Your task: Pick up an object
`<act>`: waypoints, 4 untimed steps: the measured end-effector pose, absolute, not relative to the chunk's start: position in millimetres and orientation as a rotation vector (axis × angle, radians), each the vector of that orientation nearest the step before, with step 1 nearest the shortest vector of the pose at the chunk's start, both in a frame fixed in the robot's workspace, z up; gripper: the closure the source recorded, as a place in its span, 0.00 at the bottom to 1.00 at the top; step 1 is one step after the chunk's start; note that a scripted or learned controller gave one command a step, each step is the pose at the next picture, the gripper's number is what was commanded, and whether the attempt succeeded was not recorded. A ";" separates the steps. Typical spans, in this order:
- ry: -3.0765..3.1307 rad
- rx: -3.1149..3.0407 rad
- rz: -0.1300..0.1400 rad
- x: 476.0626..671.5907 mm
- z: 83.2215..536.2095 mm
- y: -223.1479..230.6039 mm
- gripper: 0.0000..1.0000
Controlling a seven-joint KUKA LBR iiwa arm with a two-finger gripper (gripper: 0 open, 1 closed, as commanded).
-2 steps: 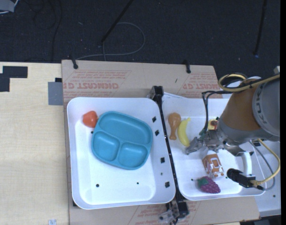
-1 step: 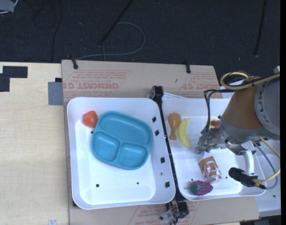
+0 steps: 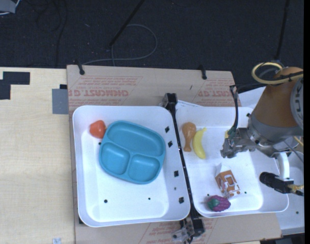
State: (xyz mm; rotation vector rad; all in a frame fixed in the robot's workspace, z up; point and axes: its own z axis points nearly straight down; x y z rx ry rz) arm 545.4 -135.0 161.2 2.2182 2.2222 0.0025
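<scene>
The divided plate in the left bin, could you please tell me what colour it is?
The divided plate is light blue, seen clearly in the camera view.

Red print on the cardboard sheet [image 3: 145,88] under the bins, upside down, perhaps "CHEMCRAFT"; illegible elsewhere

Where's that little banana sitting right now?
The banana lies in the right bin, near its upper left corner, right beside the chicken drumstick and left of the claw.
</scene>
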 end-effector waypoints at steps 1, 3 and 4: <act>2.221 2.219 0.002 548.9 204.2 -139.0 1.00; 2.227 2.220 -0.002 543.3 262.0 -99.0 1.00; 2.229 2.221 -0.003 536.3 244.9 -48.8 1.00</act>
